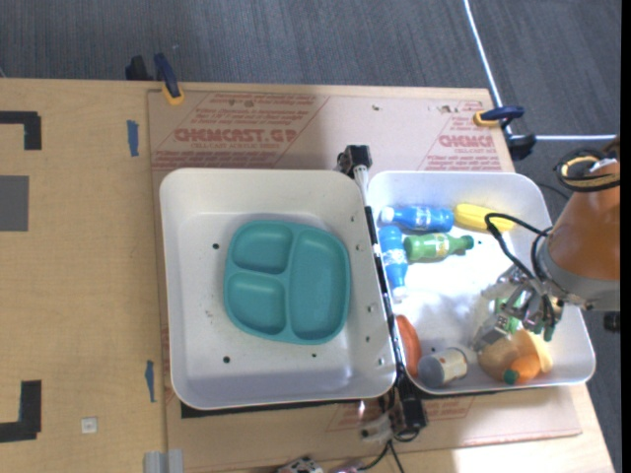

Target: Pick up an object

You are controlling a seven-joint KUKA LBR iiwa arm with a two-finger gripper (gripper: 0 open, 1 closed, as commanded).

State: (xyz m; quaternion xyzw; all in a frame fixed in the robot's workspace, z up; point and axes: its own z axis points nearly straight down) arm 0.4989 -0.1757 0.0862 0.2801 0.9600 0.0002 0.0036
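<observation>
From the camera above the bench we see two shallow white bins side by side. The left bin point(187, 264) holds a teal divided plate point(288, 280), lying flat near its middle. The right bin point(532, 197) carries the loose items: a blue bottle point(419, 217) and a green bottle point(434, 247) lie on their sides near the far wall, one just in front of the other, with a yellow banana-shaped piece point(478, 216) beside the blue bottle's end. Another blue item point(393, 262) lies along the bin's left wall.

The arm comes in from the right, its orange band point(590, 239) over the bin's right edge. The gripper point(515, 313) sits low in the near right part of that bin, right above an orange fruit-like object point(518, 360) — they look to be touching, though we cannot tell whether the fingers are spread or closed, nor whether anything sits between them. Just left of the orange object lies a small grey can point(444, 366), and an orange-red piece point(407, 337) rests against the left wall near the front corner.

A black cable point(513, 233) loops across the bin toward the arm.
</observation>
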